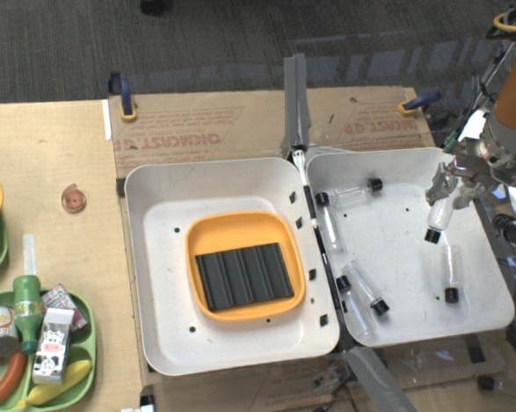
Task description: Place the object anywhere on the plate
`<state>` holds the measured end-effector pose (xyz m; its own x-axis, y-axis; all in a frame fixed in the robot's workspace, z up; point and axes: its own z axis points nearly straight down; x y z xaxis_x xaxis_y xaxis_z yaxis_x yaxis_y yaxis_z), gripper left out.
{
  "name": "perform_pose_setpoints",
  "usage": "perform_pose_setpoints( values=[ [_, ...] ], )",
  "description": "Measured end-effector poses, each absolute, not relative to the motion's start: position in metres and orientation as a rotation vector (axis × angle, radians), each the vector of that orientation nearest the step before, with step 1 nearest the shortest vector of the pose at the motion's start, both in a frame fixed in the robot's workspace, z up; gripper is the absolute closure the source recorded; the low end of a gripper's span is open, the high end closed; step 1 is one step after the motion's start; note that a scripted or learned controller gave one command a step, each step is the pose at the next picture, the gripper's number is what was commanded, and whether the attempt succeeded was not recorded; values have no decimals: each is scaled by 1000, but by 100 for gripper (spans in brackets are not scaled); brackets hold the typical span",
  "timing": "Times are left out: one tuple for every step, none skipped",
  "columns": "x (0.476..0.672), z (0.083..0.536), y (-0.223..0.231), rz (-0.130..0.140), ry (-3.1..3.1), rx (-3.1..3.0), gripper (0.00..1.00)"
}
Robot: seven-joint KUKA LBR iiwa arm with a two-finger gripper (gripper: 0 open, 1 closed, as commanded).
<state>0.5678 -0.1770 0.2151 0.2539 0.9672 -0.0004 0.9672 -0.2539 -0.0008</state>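
Hanging over the three o'clock edge of the right bin (477, 317), the gripper (444, 198) has a clear tube with a black cap (438, 222) pinched between its fingers, the tube slanting down toward seven o'clock, cap end lowest, up off the bin floor. Across in the left bin (162, 339) sits the orange plate (242, 233), dead centre, with a dark ribbed insert (245, 276) lying on its six o'clock half. More tubes lie loose in the right bin: one (352, 192) up at eleven o'clock, one (327, 227) along the nine o'clock wall, one (365, 288) near seven o'clock, and one (451, 271) at four o'clock, just below the held tube. Way out at nine o'clock on the wooden bench (43, 154), a green tray of toy food (39, 352) sits well apart from both bins.
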Motion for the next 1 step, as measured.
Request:
perform_pose_setpoints(
  values=[
    [620,213,-195,2,-2275,-2168,100]
  ],
)
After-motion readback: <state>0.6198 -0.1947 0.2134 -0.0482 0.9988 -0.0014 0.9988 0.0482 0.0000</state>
